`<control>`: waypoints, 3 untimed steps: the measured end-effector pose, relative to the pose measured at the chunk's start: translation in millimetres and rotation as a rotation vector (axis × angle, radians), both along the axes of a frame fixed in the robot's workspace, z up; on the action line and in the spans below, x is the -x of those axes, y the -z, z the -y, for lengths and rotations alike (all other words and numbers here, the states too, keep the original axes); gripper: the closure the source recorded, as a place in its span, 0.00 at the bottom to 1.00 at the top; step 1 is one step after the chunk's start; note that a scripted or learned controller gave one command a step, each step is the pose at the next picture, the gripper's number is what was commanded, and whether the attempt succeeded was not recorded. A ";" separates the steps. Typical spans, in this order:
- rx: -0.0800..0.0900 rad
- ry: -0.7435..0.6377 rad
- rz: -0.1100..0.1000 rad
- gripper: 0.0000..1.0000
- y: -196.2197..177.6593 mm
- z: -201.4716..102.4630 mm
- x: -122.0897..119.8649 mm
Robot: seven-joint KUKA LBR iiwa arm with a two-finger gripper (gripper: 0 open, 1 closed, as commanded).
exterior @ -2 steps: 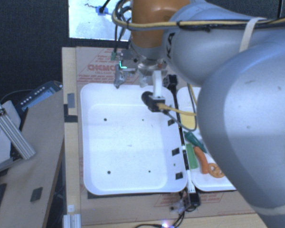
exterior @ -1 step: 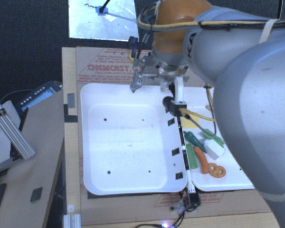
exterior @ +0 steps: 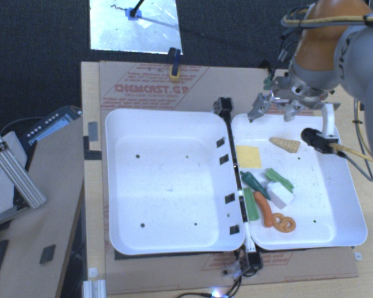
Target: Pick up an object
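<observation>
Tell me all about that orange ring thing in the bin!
The ring is small, orange-brown and looks like a toy pretzel, with holes through it. It lies flat on the floor of the right bin, near the front edge. An orange carrot-like piece lies right beside it on its left, seeming to touch it. A white block sits just behind it. The end effector is far off, at the bin's back edge.
</observation>
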State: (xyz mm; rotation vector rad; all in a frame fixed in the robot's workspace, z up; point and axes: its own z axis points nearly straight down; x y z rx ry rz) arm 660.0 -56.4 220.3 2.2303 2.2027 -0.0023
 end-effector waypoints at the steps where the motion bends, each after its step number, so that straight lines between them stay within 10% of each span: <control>1: -0.005 -0.017 0.003 1.00 -10.7 -11.2 -1.7; 2: -0.011 -0.027 0.000 1.00 -12.6 -120.9 -9.0; 3: -0.006 -0.016 -0.002 0.00 -12.3 -112.6 -8.9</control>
